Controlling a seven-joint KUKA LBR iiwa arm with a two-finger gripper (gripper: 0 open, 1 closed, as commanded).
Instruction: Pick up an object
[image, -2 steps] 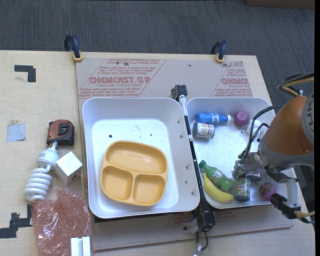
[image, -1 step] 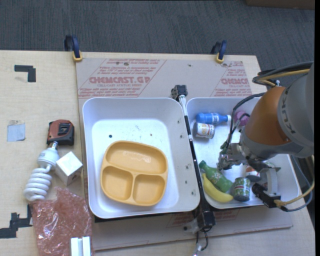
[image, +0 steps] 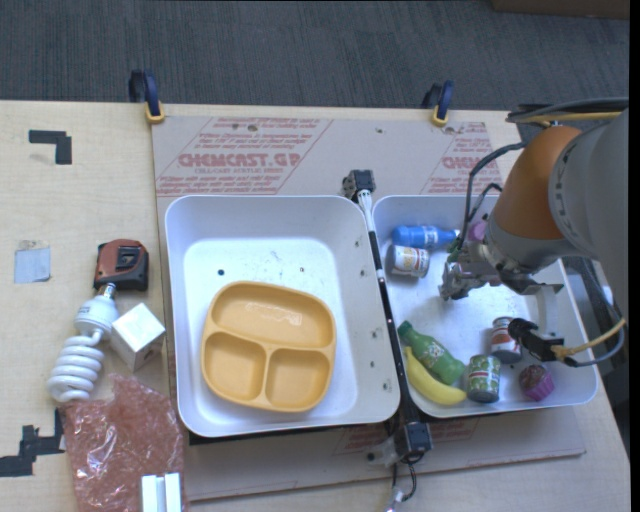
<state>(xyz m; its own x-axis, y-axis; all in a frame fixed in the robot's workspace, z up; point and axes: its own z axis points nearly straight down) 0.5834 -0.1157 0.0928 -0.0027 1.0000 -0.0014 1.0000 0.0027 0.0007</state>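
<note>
My gripper (image: 457, 284) hangs low over the bare middle of the right bin (image: 575, 395); the grey arm with its orange band reaches in from the right. To its upper left lie a blue bottle (image: 425, 236) and a small jar (image: 408, 261). Below it, along the bin's front, sit a green bottle (image: 432, 352), a banana (image: 432, 383), a green can (image: 483, 378), another small can (image: 505, 339) and a purple object (image: 535, 381). I see nothing held in the gripper.
The left bin (image: 190, 300) holds a yellow divided plate (image: 268, 345). On the bench at the left lie a tape measure (image: 121, 265), a spiral light bulb (image: 82, 350), a white cube (image: 138, 332) and a pink bag (image: 120, 445).
</note>
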